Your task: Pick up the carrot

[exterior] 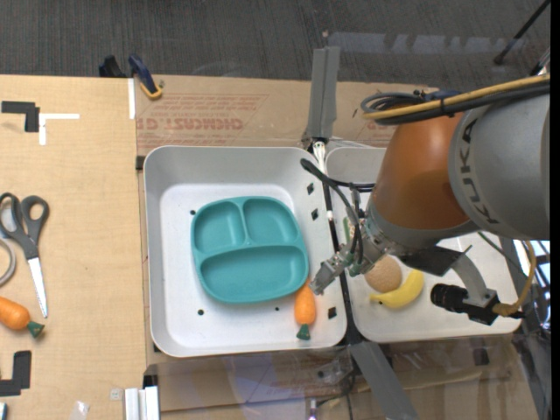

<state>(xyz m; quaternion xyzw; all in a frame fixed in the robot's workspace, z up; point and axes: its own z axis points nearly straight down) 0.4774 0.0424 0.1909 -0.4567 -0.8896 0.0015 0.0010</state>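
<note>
The gripper hangs low over the right edge of the left bin, under the bulk of the grey and orange arm, and what shows of it is a grey fingertip angled down toward the bin floor just above and to the right of the carrot; how wide it stands I cannot tell, since the wrist hides most of it, and nothing shows in its grasp. The carrot lies on the white floor of that bin, near the front right corner, just off the lower right rim of the teal divided plate, its green stem pointing toward the front wall. The chief risk, as I judge it, is crowding: the carrot sits tight between the plate rim and the bin wall, so a descent slightly off line could land on the plate or the wall, or nudge the carrot so it rolls into the corner. A second carrot rests out on the wooden bench at far left, well apart; the banana and a round tan object lie in the right bin, close enough to the wrist to be brushed.
</note>
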